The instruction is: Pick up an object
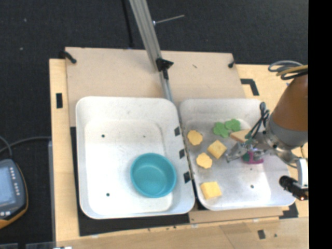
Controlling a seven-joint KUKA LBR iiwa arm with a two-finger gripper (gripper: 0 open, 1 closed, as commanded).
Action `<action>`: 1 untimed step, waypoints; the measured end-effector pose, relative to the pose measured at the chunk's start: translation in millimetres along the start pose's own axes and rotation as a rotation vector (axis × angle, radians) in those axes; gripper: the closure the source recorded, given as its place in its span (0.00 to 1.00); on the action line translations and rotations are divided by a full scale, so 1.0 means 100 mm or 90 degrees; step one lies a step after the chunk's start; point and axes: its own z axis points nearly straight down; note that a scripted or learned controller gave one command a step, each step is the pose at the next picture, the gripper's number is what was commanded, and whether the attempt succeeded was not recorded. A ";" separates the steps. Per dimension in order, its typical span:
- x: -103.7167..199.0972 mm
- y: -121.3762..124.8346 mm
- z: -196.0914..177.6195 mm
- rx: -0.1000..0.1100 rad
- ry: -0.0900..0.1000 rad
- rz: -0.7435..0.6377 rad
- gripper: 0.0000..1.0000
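Note:
My gripper hangs low over the middle of the right bin, reaching in from the right under the orange-banded wrist. A small magenta object lies just right of the fingertips, partly hidden by the hand. A tan block and a green leafy piece lie just above the gripper. To its left sit yellow pieces: a cube, a round one, another, and a larger block near the front.
The left bin holds a blue bowl near its front right. A metal pole slants down from the top to the gap between the bins. A handheld pendant lies at the far left.

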 end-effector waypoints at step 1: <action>-0.01 0.02 -0.14 -0.006 -0.001 0.002 1.00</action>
